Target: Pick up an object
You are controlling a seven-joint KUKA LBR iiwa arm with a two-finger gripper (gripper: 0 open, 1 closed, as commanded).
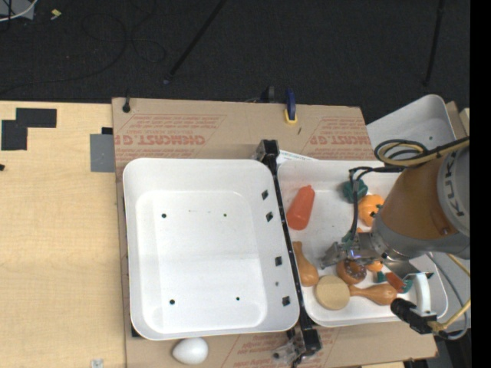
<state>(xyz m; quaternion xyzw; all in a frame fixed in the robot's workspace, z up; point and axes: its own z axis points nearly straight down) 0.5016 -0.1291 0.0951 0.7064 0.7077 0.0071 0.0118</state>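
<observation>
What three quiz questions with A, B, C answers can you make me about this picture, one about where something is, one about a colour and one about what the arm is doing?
1. Where does the white egg-shaped thing lie?
A. In the left bin
B. In the right bin
C. On the bench outside the bins

2. What colour is the long rounded thing near the divider?
A. Orange-red
B. Blue
C. Black

3. Where is the arm?
A. Over the left bin
B. Over the right bin
C. Away from both bins

Answers: 1 C, it sits below the left bin's front rim. 2 A, it looks orange-red against the white. 3 B, it reaches over the right bin and its toys.
</observation>
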